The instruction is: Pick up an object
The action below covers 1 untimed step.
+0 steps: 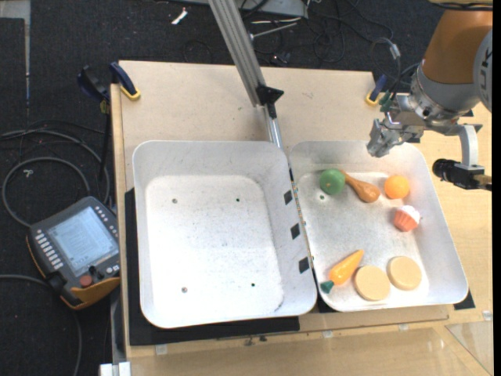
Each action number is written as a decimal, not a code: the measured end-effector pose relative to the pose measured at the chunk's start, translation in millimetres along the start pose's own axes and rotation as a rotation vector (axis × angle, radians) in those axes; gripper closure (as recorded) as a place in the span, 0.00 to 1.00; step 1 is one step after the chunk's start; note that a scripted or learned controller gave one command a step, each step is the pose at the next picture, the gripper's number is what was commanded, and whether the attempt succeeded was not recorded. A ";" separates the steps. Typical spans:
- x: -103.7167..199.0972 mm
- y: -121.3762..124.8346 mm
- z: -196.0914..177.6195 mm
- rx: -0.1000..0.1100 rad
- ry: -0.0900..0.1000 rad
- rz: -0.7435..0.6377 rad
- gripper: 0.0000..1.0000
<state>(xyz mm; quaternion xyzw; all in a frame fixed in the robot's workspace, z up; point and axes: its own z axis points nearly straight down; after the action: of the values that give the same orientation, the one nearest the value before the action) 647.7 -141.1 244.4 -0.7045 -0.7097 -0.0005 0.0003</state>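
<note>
Hand (pixel 382 145) hangs over the far rim of the right bin (pixel 446 245); finger state cannot be told. Nearest object, the orange ball (pixel 397 186), lies just nearward, slightly right.

two white bins: a left bin (pixel 156 163) and a right bin (pixel 438 225). one green ball (pixel 332 182), one orange ball (pixel 397 187), one toy carrot (pixel 345 266), one brown drumstick (pixel 362 187), one cupcake (pixel 406 218), and two tan discs (pixel 373 283) (pixel 405 272).
</note>
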 end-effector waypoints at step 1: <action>61.5 -2.9 -2.8 0.001 0.001 -0.001 1.00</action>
<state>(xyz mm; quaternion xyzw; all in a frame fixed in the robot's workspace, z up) 644.3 -79.6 247.2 -0.7040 -0.7102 -0.0005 0.0009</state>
